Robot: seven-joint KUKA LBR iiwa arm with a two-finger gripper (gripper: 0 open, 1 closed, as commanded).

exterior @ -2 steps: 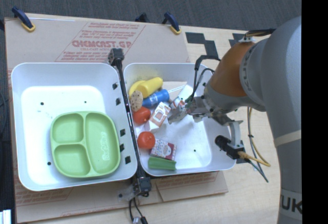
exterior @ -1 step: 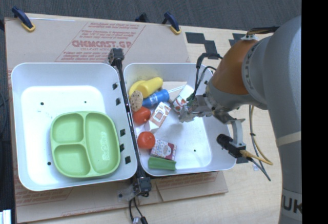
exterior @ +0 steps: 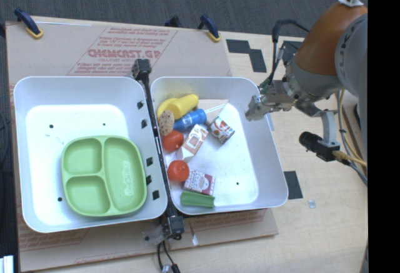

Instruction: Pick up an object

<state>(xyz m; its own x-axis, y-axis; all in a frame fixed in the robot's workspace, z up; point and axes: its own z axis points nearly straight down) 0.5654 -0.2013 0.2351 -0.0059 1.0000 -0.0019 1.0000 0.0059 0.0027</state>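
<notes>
The right bin (exterior: 265,159) holds several small things along its left half: a yellow toy (exterior: 178,105), a blue bottle (exterior: 190,119), a tan cracker-like piece (exterior: 165,122), two red balls (exterior: 173,140) (exterior: 178,170), small cartons (exterior: 195,139) (exterior: 220,130) (exterior: 200,182) and a green block (exterior: 197,200). My gripper (exterior: 255,109) hangs over the bin's right rim, apart from all of them, with nothing seen in it.
The left bin (exterior: 37,109) holds a green divided plate (exterior: 103,175). A black clip row (exterior: 150,134) joins the two bins. A cardboard sheet (exterior: 125,53) lies behind them. The right part of the right bin floor is bare.
</notes>
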